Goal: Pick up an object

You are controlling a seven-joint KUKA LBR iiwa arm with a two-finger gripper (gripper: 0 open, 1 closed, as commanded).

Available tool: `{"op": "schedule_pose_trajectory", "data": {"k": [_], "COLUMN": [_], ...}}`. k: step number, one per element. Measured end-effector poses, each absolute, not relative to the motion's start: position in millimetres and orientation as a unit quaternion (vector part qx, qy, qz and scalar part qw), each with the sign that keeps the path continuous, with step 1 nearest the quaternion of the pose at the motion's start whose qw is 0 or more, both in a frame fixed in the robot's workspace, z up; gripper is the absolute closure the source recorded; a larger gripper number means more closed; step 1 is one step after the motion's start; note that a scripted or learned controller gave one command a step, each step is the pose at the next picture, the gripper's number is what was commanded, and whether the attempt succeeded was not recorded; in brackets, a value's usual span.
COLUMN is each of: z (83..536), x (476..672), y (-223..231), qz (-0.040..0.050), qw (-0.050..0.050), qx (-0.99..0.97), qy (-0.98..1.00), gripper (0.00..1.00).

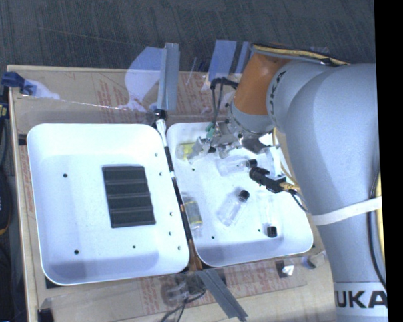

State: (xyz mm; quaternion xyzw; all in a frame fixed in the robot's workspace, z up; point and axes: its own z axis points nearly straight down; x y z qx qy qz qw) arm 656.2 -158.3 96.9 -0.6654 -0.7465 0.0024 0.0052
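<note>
My gripper (213, 142) is low over the far part of the right bin (295, 243), the grey arm reaching in from the right. Just left of it lies a small yellowish object (186, 149), close to the gripper tip. A clear plastic piece (231, 166) lies just below the gripper. Nearer the middle of the bin, a clear bottle with a black cap (233, 205) lies on its side. A yellowish tube (192, 213) rests against the bin's left wall. A small black object (272, 232) sits near the front right corner.
The left bin (48, 157) holds a black ribbed rectangular block (128, 195) at its middle. A ridge (175, 191) separates the two bins. Metal brackets (166, 75) stand behind the bins on the bench.
</note>
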Motion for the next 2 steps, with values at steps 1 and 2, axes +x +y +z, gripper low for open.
{"op": "schedule_pose_trajectory", "data": {"k": [1,2], "z": [90.8,92.6], "x": [655.3,650.0], "y": [-113.2,-111.6], "qz": [0.0056,0.0112], "qw": [-0.002,0.010], "qx": [-0.666,-0.666], "qy": [-0.746,-0.746], "gripper": [0.00,1.00]}}
